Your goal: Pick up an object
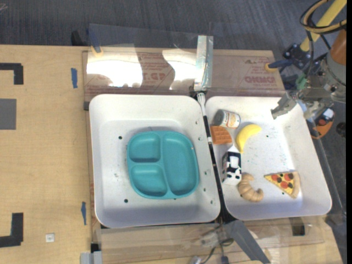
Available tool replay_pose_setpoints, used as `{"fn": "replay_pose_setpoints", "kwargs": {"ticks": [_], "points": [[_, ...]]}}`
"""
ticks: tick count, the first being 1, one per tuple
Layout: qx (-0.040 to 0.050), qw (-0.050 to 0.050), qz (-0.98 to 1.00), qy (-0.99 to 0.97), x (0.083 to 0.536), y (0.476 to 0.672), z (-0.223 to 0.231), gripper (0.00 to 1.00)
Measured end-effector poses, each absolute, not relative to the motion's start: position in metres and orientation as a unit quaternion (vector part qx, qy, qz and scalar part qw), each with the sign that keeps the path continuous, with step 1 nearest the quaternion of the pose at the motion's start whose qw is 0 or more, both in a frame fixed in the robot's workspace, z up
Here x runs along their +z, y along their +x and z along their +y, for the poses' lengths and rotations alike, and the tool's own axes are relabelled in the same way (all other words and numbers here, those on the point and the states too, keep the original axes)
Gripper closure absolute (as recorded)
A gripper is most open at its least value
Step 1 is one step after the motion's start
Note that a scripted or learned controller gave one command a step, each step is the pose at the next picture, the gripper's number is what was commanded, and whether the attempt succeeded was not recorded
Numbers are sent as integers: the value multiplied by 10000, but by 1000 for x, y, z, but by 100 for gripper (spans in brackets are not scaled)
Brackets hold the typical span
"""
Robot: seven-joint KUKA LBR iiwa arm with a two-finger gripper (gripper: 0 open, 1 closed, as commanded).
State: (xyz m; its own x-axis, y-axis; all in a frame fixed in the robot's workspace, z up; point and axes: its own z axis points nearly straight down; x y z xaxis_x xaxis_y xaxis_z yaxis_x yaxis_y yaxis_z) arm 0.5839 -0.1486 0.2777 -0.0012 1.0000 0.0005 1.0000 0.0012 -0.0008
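Observation:
The right bin [316, 172] holds several small objects. A small can [227, 118] lies on its side at the back left, with an orange cracker-like piece [221, 135] just in front of it. Beside them lies a yellow banana [247, 135]. Nearer the front are a black-and-white cow-patterned toy [232, 166], a croissant [250, 188] and a pizza slice [284, 181]. My gripper [290, 112] hangs over the bin's back right corner, open, with nothing between its fingers. It is well behind and to the right of the banana.
The left bin [104, 147] holds a teal divided plate [163, 164]. A clear panel with a metal strip [202, 62] stands behind the bins. Yellow and black cables [322, 15] loop near the arm at the top right.

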Motion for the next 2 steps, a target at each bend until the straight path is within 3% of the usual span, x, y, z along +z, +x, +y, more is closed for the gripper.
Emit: {"fn": "replay_pose_setpoints", "kwargs": {"ticks": [1, 2], "points": [[35, 53, -7029, -7112, 137, 561, -96, 0], [-15, -26, -6887, -7250, 88, 632, -110, 0]]}}
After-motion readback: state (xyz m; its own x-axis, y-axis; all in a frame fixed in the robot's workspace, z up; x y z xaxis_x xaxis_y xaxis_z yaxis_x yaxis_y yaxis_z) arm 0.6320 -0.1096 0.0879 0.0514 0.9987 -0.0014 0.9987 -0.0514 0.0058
